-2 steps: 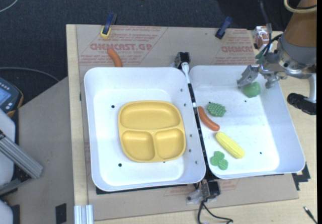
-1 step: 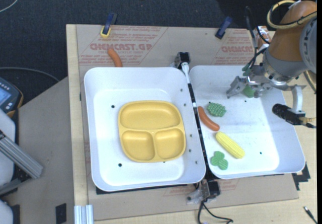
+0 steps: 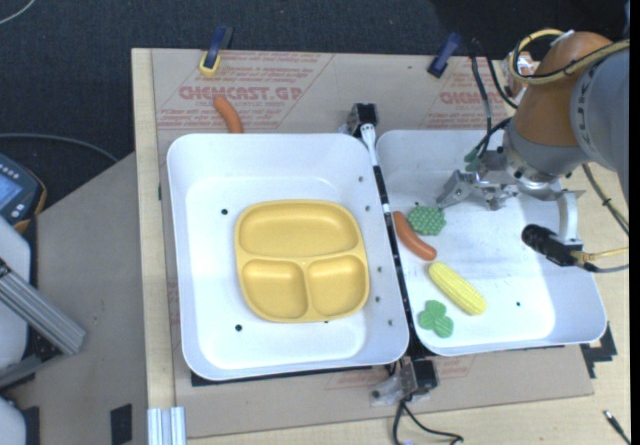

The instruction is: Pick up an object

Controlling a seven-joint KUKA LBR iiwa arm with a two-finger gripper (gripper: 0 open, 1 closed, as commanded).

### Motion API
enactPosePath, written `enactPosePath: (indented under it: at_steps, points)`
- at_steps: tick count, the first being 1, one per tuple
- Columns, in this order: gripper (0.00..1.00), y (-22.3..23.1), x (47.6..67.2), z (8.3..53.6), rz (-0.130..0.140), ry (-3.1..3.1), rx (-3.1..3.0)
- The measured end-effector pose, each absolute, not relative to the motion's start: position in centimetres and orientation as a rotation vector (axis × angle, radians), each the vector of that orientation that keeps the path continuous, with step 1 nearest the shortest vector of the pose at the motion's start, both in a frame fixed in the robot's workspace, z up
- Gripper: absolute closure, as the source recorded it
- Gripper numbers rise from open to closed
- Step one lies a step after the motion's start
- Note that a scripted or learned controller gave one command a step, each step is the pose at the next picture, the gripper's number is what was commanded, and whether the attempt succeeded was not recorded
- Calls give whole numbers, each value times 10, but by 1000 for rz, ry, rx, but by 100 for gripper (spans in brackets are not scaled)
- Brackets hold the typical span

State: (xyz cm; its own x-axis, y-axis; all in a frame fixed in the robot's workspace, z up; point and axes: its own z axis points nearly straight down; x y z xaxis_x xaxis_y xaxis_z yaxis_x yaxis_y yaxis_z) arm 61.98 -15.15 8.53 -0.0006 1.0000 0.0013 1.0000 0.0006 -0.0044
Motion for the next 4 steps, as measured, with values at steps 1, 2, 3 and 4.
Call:
enactPosePath:
  at_steps: [1,2,3,4]
  points:
    - [100,-152,621,99,-1,-2223,-2222]
    - [100,-158,620,144,-4,-2224,-2226]
    - [100,-166,628,198,-5,-2227,-2226]
    - [100,-166,629,228,-5,-2227,-2225]
